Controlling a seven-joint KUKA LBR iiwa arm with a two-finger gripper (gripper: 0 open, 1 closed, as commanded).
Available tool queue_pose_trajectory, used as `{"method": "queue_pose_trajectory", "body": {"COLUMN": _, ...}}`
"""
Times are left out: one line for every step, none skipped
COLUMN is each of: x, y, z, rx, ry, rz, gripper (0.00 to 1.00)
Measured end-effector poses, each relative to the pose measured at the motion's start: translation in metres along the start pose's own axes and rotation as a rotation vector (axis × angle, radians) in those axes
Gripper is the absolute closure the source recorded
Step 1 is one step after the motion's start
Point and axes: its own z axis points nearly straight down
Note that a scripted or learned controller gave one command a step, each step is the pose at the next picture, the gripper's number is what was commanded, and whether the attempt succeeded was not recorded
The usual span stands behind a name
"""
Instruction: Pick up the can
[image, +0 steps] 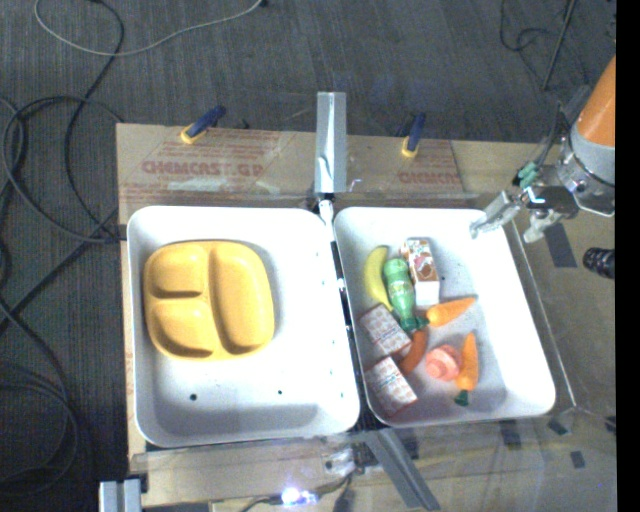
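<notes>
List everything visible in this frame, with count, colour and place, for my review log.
bins: 2, white, side by side on the bench
divided plate: 1, yellow, left bin
banana: 1, yellow, right bin, left side
bottle: 1, green, beside the banana
carton: 1, white and brown, right bin, upper middle
carrots: 2, orange, right bin, centre and lower right
packets: 2, brown-white, right bin, lower left
sausage: 1, red-orange, right bin
pink item: 1, type unclear, right bin
clamps: 2, blue-yellow, board's far edge
gripper: 1, grey, open, above right bin's upper right corner
</notes>
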Motion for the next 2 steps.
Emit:
{"method": "queue_pose_trajectory", "body": {"x": 0.054, "y": 0.024, "z": 0.125, "rx": 0.002, "ry": 0.000, "rz": 0.114, "gripper": 0.00}}
{"method": "queue_pose_trajectory", "body": {"x": 0.093, "y": 0.014, "z": 0.153, "rx": -0.001, "ry": 0.001, "rz": -0.334, "gripper": 0.00}}
